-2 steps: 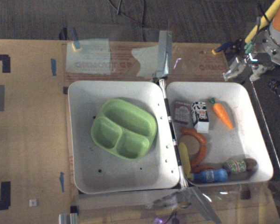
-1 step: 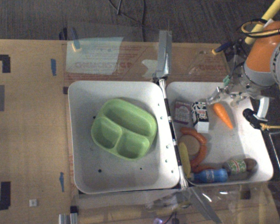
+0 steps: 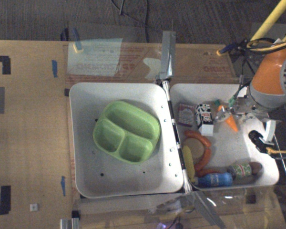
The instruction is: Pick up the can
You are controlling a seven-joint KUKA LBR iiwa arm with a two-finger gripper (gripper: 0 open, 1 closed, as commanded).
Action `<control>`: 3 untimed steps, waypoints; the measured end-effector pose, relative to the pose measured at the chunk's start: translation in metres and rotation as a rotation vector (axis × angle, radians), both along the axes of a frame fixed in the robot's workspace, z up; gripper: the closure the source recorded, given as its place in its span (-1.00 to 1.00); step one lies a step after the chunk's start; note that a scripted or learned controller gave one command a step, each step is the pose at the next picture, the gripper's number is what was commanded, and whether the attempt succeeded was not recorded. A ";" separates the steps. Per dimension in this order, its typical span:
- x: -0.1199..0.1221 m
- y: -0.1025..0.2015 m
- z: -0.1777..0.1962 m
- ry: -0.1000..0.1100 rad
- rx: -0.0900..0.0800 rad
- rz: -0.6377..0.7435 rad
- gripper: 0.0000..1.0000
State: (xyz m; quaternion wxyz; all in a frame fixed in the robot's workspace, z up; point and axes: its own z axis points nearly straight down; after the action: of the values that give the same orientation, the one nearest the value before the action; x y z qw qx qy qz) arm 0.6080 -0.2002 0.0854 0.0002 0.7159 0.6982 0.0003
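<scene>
Against the right bin's [image 3: 236, 144] near wall the can [image 3: 242, 169] touches a blue bottle [image 3: 214, 179], so the hand [image 3: 242, 109], its grip impossible to tell, could clip both.

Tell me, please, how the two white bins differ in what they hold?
The left bin holds a single large green divided plate, lying flat near its middle. The right bin holds many small things, among them a blue bottle, a yellow corn cob and an orange carrot. Both bins are shallow, white and squarish.
</scene>
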 end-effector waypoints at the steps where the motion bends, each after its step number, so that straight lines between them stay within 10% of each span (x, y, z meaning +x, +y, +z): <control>1: 0.004 0.024 0.000 0.001 0.001 -0.105 -1.00; 2: -0.019 -0.002 0.001 0.000 0.009 -0.164 -1.00; 3: -0.102 0.001 0.001 0.002 0.006 -0.249 -1.00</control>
State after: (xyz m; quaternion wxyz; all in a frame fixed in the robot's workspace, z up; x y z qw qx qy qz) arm 0.5064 -0.1988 0.0864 -0.0026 0.7971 0.6039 0.0016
